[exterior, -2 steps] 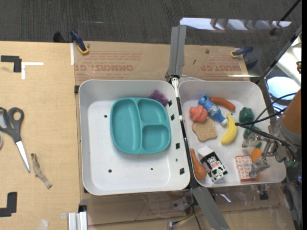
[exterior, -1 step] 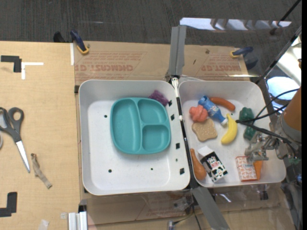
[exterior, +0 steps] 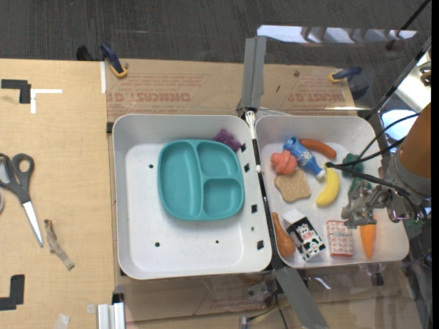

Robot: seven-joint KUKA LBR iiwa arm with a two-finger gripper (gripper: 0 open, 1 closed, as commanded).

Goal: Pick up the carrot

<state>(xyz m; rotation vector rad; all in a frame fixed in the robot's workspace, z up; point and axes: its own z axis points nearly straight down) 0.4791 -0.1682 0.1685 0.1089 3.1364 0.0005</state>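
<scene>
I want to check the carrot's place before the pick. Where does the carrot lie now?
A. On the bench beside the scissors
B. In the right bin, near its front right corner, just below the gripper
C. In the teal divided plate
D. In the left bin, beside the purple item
B: the carrot lies in the right bin, near its front right corner, with the gripper just above it in the view.

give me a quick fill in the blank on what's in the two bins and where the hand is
1. The teal divided plate lies in the ____ bin as the camera sees it.
2. The hand hovers directly above the ____, at the right bin's near right corner.
3. The banana lies just right of the slice of ____.
4. The purple item sits at the plate's ____ edge.

Missing words: left; carrot; bread; far
</scene>
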